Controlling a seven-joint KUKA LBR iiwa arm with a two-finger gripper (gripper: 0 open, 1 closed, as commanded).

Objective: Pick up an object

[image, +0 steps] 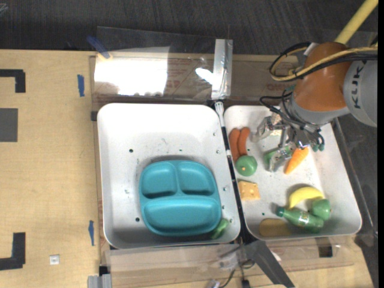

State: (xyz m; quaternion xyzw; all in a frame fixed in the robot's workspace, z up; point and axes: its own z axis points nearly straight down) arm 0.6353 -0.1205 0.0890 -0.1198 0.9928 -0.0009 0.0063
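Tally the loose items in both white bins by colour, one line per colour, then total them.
Orange: 2, sausage-shaped toy, carrot toy
Green: 3, round apple toy, bottle, small piece beside the tray
Yellow: 2, cheese wedge, banana
Tan: 1, oval bread-like piece
Teal: 1, divided plastic tray
Total: 9

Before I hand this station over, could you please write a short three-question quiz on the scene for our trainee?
1. True or false: the teal divided tray lies in the left bin.
2. Which item lies closest to the gripper? A) the carrot B) the banana C) the cheese wedge
3. Fill in: the green apple sits just below the two ____.

Key:
1. True.
2. A.
3. Sausages.
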